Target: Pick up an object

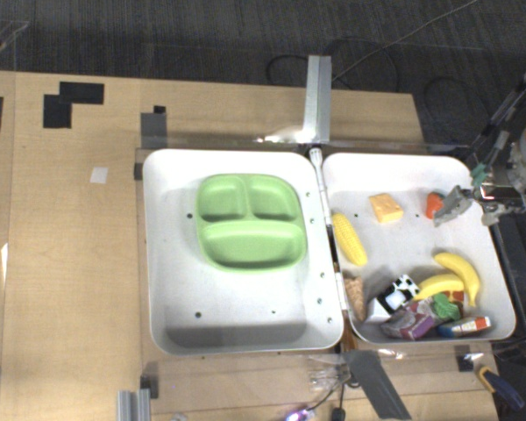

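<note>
The small red-orange object [433, 205] lies on the right bin's [418, 171] floor just left of the tool [457, 203], at its tip, not lifted. The tool sits low at the bin's right side; I cannot tell whether it is apart or together. Nothing looks grasped yet, so the pick remains. The arm is cut off at the frame's edge.

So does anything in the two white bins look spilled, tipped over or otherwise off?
Nothing looks spilled or damaged. The green three-compartment plastic plate lies flat in the left white bin. In the right white bin, a yellow corn cob, an orange cheese wedge and two yellow bananas lie loose, with small toys heaped at the near corner.
</note>
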